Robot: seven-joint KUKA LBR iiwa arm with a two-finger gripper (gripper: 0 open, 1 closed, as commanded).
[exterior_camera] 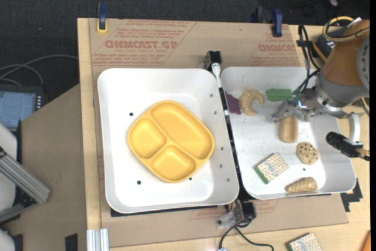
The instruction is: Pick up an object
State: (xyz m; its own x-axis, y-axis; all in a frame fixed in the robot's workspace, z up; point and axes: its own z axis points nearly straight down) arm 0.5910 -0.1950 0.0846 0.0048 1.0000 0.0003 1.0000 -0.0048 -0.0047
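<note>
Hovering tool (289, 110), perhaps touching the tan cylinder (288, 129).

A robotics lab: clamped protective board (176, 38) over the bench, loose cables (35, 64), aluminium framing (20, 176).

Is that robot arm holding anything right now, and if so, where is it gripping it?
It cannot be told. The tool sits low in the right bin, just above a tan cylinder and beside a green block, but no object shows clearly held.
</note>
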